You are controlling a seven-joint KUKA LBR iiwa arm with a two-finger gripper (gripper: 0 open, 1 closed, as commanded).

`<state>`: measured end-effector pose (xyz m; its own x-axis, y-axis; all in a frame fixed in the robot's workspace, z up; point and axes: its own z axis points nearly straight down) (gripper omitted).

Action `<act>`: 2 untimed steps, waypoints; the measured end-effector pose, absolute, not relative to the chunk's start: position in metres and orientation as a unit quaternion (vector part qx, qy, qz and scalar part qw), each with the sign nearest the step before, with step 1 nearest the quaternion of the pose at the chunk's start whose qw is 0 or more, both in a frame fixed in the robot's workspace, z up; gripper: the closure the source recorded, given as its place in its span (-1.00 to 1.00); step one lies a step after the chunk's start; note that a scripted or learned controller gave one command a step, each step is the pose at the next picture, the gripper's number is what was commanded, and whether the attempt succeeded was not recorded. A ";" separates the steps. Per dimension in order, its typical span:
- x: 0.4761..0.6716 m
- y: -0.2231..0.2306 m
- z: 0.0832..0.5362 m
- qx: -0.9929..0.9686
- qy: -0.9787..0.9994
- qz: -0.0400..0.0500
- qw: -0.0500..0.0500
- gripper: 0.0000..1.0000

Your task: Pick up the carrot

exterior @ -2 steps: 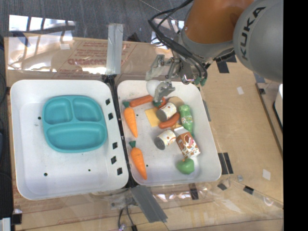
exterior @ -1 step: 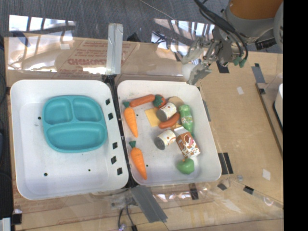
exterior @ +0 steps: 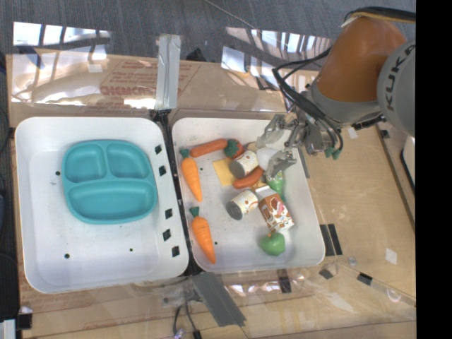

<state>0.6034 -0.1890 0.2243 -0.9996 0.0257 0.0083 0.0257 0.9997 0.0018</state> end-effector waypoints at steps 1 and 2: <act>0.566 -0.117 0.204 -0.216 -0.976 0.000 0.002 1.00; 0.644 -0.110 0.250 -0.300 -0.954 0.000 -0.002 1.00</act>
<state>0.6438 -0.1102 0.2495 -0.8201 0.5723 -0.0041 0.5723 0.8201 0.0012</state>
